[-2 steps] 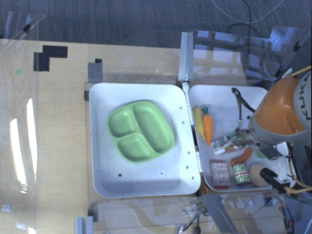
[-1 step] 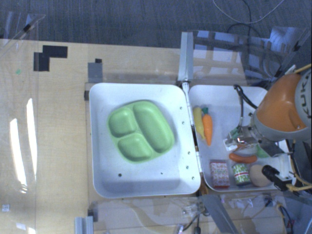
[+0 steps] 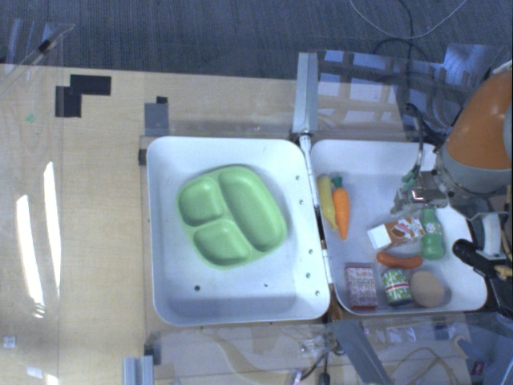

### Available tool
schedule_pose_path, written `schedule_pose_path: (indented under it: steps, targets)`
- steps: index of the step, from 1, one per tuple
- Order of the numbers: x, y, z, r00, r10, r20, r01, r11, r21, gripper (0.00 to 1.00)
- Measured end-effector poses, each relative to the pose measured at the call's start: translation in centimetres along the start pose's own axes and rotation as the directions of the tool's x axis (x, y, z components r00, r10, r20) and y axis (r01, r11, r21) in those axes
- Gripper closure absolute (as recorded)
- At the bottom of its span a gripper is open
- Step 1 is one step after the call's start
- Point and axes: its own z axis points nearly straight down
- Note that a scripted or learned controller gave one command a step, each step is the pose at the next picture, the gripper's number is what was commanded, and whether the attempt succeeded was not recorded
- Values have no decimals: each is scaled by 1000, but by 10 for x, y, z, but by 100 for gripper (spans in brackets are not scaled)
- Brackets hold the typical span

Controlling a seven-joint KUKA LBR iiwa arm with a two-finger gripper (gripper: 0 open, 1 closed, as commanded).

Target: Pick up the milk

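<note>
the worktop carries two white bins side by side. the left bin holds a green plate with three sections, lying near the bin's middle.

the right bin holds the rest. the milk, a small carton with a white end and an orange-red label, lies on its side just right of the bin's centre. a green bottle stands touching the milk at its 3 o'clock. a red sausage lies just at the milk's 6 o'clock. below that, along the bin's 6 o'clock edge, sit a red packet, a green can and a brown egg in a row, left to right. at the bin's 9 o'clock side a corn cob and a carrot lie side by side, the corn against the wall.

the arm comes in from 3 o'clock, its orange band over the bin's right edge. the tool hangs at the milk's 12 o'clock, near the top of the bottle; whether its fingers are spread or pressed together cannot be told. nothing can be seen between them, and the milk lies on the bin floor.
</note>
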Motion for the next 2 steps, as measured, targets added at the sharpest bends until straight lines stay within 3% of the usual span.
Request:
schedule_pose_path:
  steps: [1,2]
  targets:
    - [0,0,0,1000,-1,0,1,1000,1,0]
    - [-23,-14,64,1000,-4,10,4,1000,-25,0]
